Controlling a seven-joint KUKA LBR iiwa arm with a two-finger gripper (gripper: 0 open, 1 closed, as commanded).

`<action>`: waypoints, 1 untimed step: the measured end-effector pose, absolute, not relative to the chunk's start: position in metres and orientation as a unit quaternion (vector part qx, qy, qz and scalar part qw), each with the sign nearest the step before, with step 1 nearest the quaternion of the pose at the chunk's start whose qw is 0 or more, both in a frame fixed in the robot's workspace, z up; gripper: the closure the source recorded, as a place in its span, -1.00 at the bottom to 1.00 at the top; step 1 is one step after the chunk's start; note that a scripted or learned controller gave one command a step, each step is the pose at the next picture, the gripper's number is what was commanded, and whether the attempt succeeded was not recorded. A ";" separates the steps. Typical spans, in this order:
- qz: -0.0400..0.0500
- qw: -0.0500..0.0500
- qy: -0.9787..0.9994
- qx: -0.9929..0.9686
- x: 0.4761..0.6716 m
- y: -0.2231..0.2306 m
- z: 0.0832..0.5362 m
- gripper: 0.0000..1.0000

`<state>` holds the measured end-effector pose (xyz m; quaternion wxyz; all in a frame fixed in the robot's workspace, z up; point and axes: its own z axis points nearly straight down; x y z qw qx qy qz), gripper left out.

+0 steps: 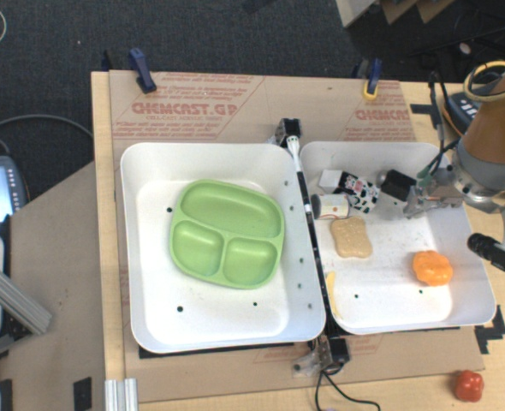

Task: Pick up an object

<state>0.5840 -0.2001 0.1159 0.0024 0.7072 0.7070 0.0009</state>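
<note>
gripper (398, 187) in right bin — cow toy (359, 192) just beside, orange ball (432, 267) apart

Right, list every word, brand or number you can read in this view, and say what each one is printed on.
"CHEMCAST GP", in red, on the brown protective sheet behind the left bin; the smaller red lines around it are too blurred to read.
"CHEMC…", the same print, cut off, on the sheet behind the right bin.
The small carton with black and white patches in the right bin carries markings too small to read.
</note>
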 end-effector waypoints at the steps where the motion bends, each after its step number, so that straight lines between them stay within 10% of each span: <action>1: 0.002 0.008 0.705 0.709 0.499 -0.228 0.289 1.00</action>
